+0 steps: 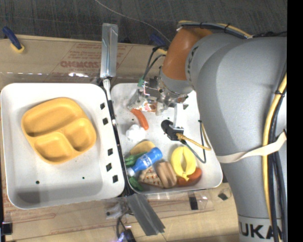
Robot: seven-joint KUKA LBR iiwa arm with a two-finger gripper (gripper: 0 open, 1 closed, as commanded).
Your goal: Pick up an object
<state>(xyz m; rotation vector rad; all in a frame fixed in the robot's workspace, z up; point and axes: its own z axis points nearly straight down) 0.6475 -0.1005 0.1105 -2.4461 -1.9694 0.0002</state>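
One orange carrot point(139, 118) lies just below the tool point(150, 96).

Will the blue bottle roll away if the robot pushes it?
Probably a bit. The blue bottle looks round and lies on its side, so it could roll. But it rests against the other toy food crowded in the right bin, which may stop it. Its smooth body might also slip from the gripper.
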